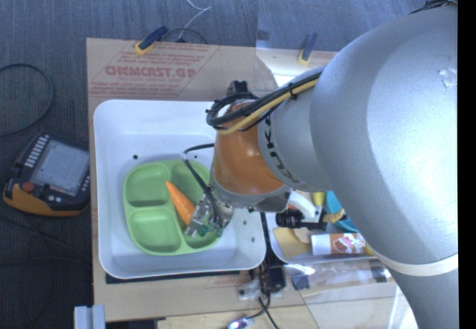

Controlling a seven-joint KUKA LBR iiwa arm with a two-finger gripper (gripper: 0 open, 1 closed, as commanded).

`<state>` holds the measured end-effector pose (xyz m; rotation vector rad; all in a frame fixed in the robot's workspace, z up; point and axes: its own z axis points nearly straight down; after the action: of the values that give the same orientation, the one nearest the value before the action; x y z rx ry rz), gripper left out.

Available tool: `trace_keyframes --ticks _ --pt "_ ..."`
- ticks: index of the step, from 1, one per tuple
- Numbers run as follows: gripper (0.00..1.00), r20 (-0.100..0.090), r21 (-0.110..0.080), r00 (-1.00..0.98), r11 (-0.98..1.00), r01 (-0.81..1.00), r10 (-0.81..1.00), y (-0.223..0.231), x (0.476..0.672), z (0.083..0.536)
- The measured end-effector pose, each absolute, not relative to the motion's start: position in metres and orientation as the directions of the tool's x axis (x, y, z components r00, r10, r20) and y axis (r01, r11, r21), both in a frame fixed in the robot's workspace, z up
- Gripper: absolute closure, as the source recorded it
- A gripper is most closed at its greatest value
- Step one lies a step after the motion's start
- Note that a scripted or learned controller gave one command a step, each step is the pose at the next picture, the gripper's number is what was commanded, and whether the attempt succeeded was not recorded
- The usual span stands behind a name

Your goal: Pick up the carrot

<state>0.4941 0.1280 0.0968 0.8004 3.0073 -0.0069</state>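
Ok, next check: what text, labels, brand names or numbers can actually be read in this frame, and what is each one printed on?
"CHEMCAST GP" or close to it, in red, last letters uncertain: on the brown board under the bins.
Black letters, partly hidden, unreadable: on the grey arm just above its orange band.
Label too small and blurred to read: on the white bottle in the right bin.
Screen too blurred to read: on the handheld pendant on the floor.

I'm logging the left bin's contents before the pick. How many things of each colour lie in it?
Orange: 1, the carrot
Green: 1, the divided plate that the carrot lies on
Total: 2
The end effector is down at the carrot's near end, on the plate.
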Motion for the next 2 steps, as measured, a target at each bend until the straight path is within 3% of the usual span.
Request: trace_keyframes --ticks 1,2 --pt "1.00 -0.010 0.006 -0.976 0.977 0.215 0.215 0.199 0.493 0.253" --pt "1.00 0.000 -0.003 -0.820 0.820 0.572 0.572 0.233 0.483 0.125"
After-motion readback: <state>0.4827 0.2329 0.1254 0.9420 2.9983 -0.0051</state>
